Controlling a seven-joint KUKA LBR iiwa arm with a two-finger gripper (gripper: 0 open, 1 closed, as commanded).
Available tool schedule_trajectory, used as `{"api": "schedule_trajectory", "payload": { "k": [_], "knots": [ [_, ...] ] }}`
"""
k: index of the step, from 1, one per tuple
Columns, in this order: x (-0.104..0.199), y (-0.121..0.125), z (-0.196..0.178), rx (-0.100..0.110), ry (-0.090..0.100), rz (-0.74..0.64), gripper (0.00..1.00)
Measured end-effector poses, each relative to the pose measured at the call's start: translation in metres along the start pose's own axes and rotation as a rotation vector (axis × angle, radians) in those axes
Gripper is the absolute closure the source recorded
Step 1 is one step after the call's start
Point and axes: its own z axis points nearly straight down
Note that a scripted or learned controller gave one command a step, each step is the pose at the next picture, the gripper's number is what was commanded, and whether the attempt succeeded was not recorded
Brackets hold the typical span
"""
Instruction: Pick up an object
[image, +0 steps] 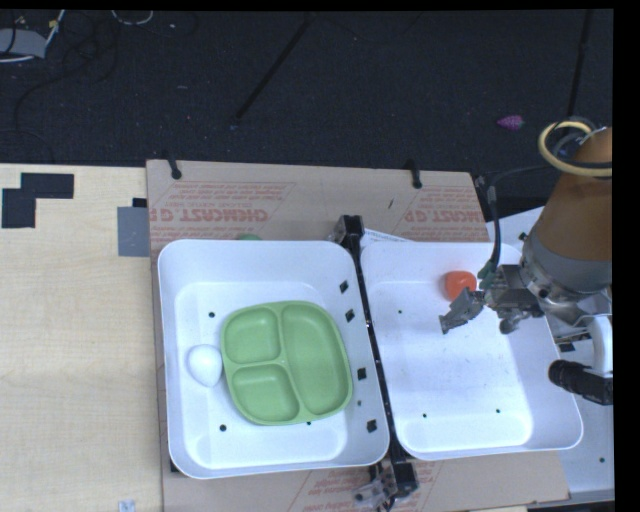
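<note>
A small orange-red object (459, 283) lies in the right bin (470, 420), near its far wall. My gripper (481, 322) hangs over the right side of that bin, just in front of and to the right of the orange object. Its two dark fingers (455, 318) are spread apart with nothing between them. The nearer finger is close beside the orange object; I cannot tell if they touch. A green divided plate (287, 360) lies in the left bin (190, 280), and a white egg-shaped object (205, 364) rests against its left edge.
A black divider (365, 340) runs between the two bins. The arm's grey body with its orange band (580, 215) rises at the right. A black part (582, 380) sticks out over the right bin's right rim. Cardboard (300, 205) lies under both bins.
</note>
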Motion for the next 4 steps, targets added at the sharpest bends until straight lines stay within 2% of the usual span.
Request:
{"api": "schedule_trajectory", "payload": {
  "k": [1, 2, 4],
  "knots": [
    [0.0, 0.002, -0.005, -0.01, -0.001, -0.001, 0.0],
    [0.003, -0.007, 0.044, -0.005, 0.0, -0.002, 0.0],
    [0.011, 0.009, 0.148, -0.005, 0.0, 0.0, 0.0]
  ]
}}
